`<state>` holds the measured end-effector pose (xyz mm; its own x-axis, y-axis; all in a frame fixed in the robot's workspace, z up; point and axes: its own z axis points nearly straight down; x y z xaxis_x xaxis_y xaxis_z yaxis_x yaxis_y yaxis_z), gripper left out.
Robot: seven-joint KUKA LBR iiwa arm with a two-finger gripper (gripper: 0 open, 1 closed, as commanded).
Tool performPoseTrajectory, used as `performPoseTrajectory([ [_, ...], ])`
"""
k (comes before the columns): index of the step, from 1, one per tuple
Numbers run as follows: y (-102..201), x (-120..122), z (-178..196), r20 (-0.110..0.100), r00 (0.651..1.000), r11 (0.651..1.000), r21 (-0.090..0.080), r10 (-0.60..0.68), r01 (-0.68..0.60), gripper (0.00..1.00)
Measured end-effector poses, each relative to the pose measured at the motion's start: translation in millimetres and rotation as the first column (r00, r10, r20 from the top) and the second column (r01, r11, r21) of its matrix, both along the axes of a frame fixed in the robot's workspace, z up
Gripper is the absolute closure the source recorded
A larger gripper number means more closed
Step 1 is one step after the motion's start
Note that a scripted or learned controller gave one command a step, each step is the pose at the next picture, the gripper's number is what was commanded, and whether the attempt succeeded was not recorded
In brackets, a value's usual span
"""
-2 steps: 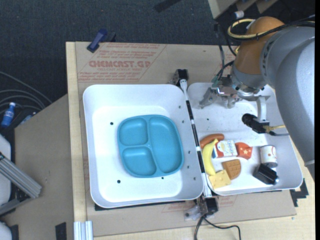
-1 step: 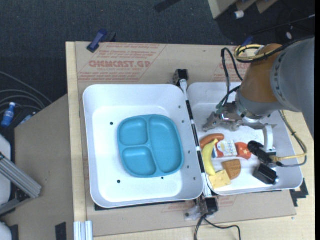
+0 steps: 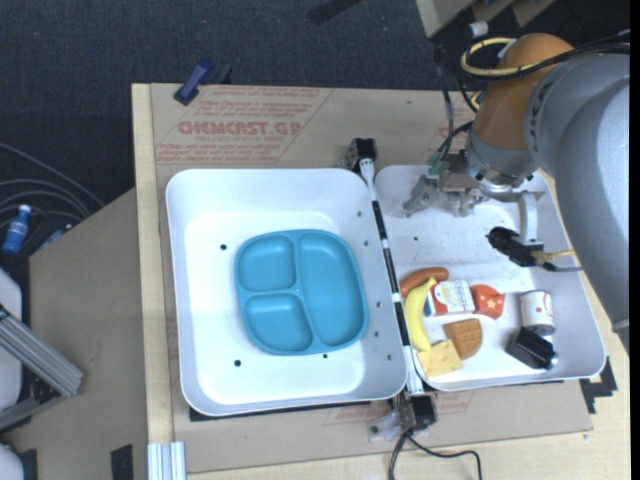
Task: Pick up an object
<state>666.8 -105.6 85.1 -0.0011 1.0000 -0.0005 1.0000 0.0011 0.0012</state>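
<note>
With its fingers spread and holding nothing, the gripper (image 3: 445, 196) is hovering over the far bare part of the right bin (image 3: 560, 368), so it should be dropping squarely over the banana (image 3: 413, 316) lying near-left.

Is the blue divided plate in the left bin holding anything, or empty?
Empty. The blue divided plate lies flat in the left bin, and all three of its compartments show bare blue surface.
</note>
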Motion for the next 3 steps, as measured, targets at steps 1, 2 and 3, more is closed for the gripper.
performPoseTrajectory([
  [1,5.6,-83.1,-0.8,-0.004,1.0,1.0,0.001,-0.002,0.002,0.0],
  [2,0.0,-6.5,0.0,0.0,1.0,1.0,0.0,0.0,0.0,0.0],
  [3,0.1,-5.9,10.4,0.002,1.0,1.0,-0.001,0.0,0.0,1.0],
])
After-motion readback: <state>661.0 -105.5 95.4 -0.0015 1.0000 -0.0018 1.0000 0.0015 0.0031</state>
